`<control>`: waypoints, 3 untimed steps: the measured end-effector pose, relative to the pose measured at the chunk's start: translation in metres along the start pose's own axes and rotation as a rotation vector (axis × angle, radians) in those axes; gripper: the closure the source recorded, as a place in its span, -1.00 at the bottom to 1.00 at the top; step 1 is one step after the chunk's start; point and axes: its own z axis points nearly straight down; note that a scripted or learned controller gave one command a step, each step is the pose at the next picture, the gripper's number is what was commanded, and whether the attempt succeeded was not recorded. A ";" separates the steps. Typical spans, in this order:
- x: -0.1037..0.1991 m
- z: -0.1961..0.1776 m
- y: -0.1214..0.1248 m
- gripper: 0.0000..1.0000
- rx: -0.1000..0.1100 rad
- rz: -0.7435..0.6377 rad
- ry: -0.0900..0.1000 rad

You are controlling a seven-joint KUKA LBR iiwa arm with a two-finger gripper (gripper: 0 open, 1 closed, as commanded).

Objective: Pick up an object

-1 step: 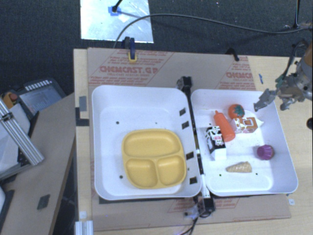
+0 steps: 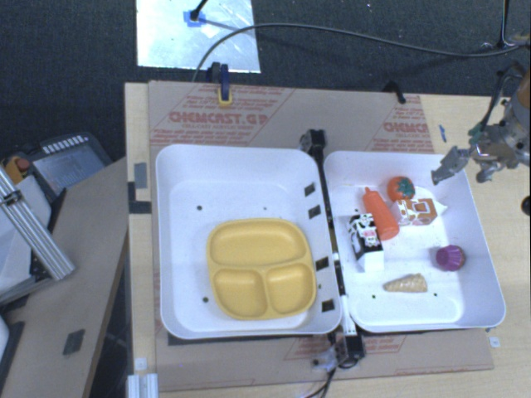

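Observation:
The right bin (image 2: 477, 301) holds several small toys: an orange bottle (image 2: 381, 213), a black-and-white milk carton (image 2: 364, 239), a tomato (image 2: 401, 187), a small white and orange carton (image 2: 419, 211), a purple piece (image 2: 450, 258) and a tan cone (image 2: 406, 283). My gripper (image 2: 466, 165) hangs at the bin's upper right edge, above and right of the tomato. Its fingers (image 2: 445, 167) stand apart with nothing between them.
The left bin (image 2: 178, 189) holds a yellow divided tray (image 2: 259, 266). A black clip strip (image 2: 322, 222) runs between the two bins. A cable (image 2: 332, 33) crosses the floor at the back, and a grey device (image 2: 58, 164) sits at the left.

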 end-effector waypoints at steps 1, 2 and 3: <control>-0.001 0.062 -0.004 -1.00 0.005 0.002 0.001; -0.002 0.124 -0.007 -1.00 0.005 0.002 0.001; -0.004 0.148 -0.001 -1.00 -0.015 0.001 -0.004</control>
